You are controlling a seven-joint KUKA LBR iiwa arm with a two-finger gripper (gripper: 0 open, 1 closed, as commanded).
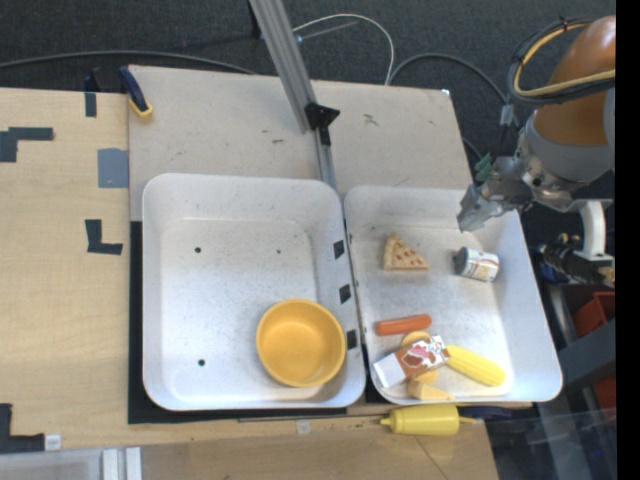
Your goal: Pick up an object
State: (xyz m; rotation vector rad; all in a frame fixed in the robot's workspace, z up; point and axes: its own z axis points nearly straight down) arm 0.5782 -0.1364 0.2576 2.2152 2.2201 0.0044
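Observation:
My gripper (476,214) hangs over the right bin's (520,368) far right edge, just above a small can (477,264) lying on its side. Nothing shows between its fingers. Also in the right bin lie a waffle-like pizza slice (403,255), an orange hot dog (403,324), a red-and-white packet (413,357) and a yellow banana-shaped toy (474,365). A yellow bowl (299,342) sits in the left bin (190,218) at its near right corner.
A yellow mustard bottle (427,421) lies on the bench in front of the right bin. A grey metal pole (285,43) slants up behind the bins. Cables loop across the back of the bench.

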